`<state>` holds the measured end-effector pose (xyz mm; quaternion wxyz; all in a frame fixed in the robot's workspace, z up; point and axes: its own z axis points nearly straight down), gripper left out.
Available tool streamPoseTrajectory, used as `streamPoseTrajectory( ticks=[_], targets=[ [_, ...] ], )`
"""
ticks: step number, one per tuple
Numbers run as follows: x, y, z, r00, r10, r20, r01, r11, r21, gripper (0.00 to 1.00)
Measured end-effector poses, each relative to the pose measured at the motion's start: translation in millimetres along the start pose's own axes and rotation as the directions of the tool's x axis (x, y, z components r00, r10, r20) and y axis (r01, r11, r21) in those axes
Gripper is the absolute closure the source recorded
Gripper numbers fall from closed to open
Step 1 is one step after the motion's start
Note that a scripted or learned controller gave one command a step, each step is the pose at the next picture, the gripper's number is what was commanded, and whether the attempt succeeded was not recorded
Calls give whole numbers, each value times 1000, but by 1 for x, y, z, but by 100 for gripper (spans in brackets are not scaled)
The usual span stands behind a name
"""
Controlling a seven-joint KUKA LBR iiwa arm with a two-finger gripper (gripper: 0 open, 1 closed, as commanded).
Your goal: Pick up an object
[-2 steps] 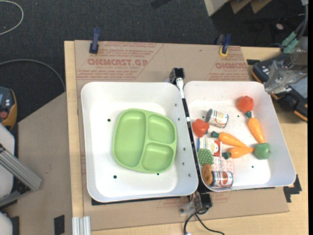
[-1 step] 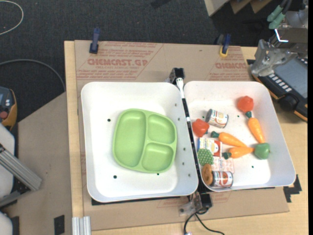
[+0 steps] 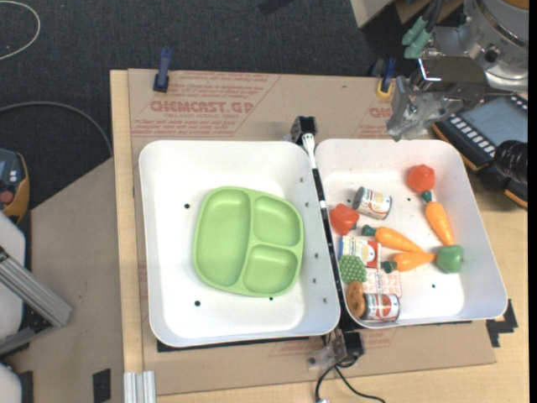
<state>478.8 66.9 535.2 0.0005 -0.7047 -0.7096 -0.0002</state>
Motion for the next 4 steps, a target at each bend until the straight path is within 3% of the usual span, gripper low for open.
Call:
streamPoseTrajectory(
  ticks=[1, 2, 3, 4],
  targets=[
    [-76, 14, 109, 1000, 16, 3, -16, 1000, 11, 100],
    [12, 0, 10, 1000, -4, -3, 4, 1000, -14, 100],
    [-78, 1, 97, 1000, 16, 3, -16, 1000, 8, 100],
    [-14, 1, -4, 1000, 0, -2, 0, 1000, -14, 100]
  ],
)
